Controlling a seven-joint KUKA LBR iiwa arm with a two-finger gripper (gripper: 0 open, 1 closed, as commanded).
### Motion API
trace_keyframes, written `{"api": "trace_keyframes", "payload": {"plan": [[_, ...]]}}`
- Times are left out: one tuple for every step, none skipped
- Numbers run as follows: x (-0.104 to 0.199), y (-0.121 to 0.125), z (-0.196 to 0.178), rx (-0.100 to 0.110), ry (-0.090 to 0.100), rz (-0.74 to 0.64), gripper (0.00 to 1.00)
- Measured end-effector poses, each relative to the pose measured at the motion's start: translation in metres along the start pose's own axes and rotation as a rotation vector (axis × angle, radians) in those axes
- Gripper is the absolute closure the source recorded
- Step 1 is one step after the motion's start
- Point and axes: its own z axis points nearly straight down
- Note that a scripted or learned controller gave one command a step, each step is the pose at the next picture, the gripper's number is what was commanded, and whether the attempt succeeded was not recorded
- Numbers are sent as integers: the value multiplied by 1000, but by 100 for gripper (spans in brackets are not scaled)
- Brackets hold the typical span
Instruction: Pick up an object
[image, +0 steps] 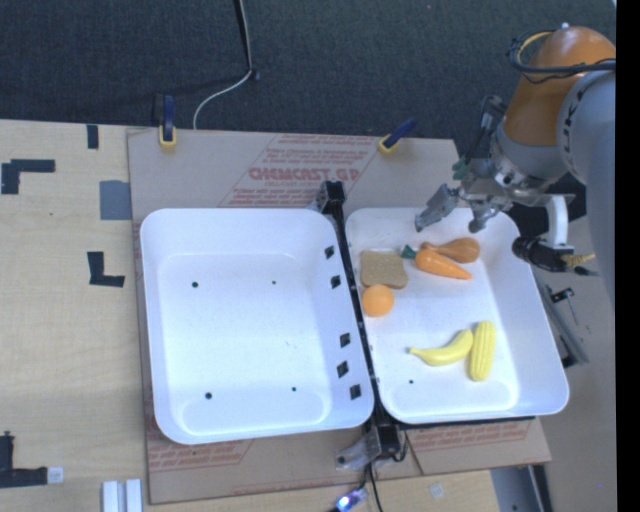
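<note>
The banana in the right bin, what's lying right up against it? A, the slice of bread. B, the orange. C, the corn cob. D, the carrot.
C: the banana lies in the near part of the right bin with its tip against the corn cob, while the carrot, the orange and the slice of bread lie apart from it, farther back.
</note>
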Motion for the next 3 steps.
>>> {"api": "trace_keyframes", "payload": {"plan": [[100, -10, 10, 2, 4, -9, 0], [7, -65, -108, -12, -6, 9, 0], [13, -64, -109, -1, -2, 1, 100]]}}
